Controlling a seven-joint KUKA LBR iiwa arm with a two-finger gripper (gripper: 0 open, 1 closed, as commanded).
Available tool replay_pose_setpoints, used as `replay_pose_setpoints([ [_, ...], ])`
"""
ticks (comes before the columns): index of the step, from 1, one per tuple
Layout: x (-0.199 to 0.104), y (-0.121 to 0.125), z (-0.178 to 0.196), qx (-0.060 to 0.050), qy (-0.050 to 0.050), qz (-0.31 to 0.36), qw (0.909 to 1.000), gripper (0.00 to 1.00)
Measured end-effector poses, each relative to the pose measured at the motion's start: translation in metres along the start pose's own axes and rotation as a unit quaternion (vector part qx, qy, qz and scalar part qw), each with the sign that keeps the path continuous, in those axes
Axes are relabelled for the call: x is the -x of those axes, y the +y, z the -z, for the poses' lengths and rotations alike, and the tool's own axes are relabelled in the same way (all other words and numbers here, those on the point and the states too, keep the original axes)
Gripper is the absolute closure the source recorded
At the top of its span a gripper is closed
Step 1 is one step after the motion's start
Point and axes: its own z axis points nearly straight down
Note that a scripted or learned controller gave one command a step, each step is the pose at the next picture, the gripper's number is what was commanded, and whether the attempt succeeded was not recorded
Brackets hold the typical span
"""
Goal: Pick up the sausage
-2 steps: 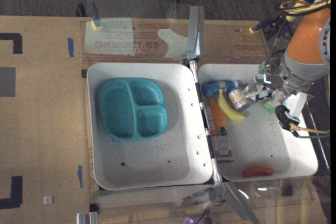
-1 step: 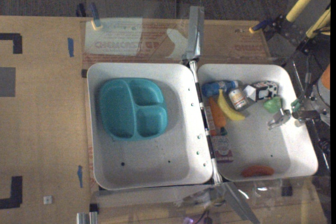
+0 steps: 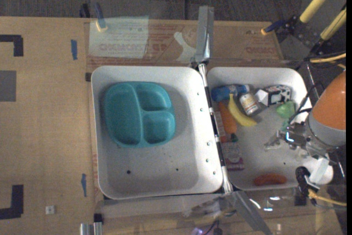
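The sausage point(image 3: 269, 179) is a short, smooth, reddish-orange cylinder with rounded ends, lying flat near the near edge of the right bin point(image 3: 253, 165). Just beyond it, to the right, the gripper point(image 3: 276, 142) hangs over bare white floor; whether its metal fingers are clenched I cannot tell. Farther off lie a curved yellow banana point(image 3: 240, 113), an orange carrot point(image 3: 227, 121) and a small jar point(image 3: 249, 104). The left bin point(image 3: 159, 173) carries a glossy teal divided plate point(image 3: 139, 113).

Reddish-orange sausage point(image 3: 269, 179), seemingly flat and lengthwise along the near wall of the right bin point(image 3: 258, 70).
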Motion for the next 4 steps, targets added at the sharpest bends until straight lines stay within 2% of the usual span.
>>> replay_pose_setpoints([
  [1, -0.070, -0.025, 0.001, 0.002, -0.001, 0.040, 0.9992, 0.00],
  [2, -0.082, 0.054, 0.000, 0.000, -0.001, -0.101, 0.9949, 0.00],
  [3, -0.044, -0.018, 0.034, -0.005, -0.001, -0.065, 0.9979, 0.00],
  [4, -0.050, -0.020, 0.001, -0.004, 0.000, -0.127, 0.9919, 0.00],
])
